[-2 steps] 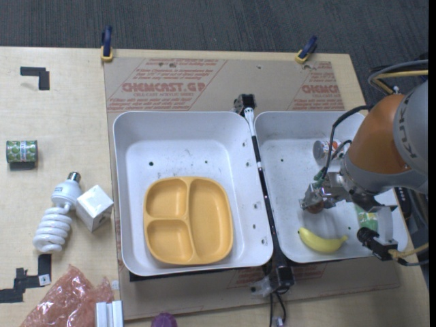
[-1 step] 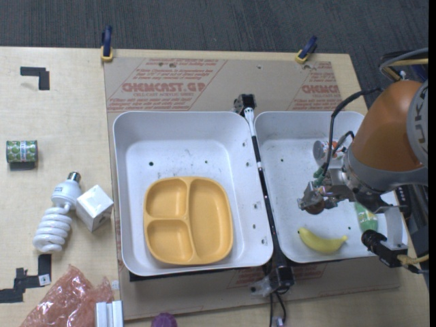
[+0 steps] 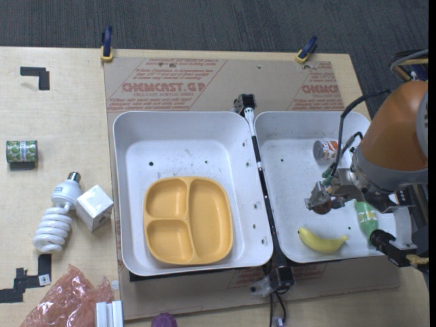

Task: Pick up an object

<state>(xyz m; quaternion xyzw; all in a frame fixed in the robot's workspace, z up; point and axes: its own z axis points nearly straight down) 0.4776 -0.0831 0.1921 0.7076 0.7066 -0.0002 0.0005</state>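
My gripper hangs low over the middle of the right bin, reaching in from the right under the orange-banded wrist. A yellow banana lies near the bin's front wall, just below the gripper and apart from it. A green bottle lies to the gripper's right, partly hidden by the arm. A small white and red can lies on its side toward the back of the bin, above the gripper.
The left bin holds a yellow divided plate. On the bench to the left lie a spiral light bulb, a white box, a green can and a pink mesh bag.
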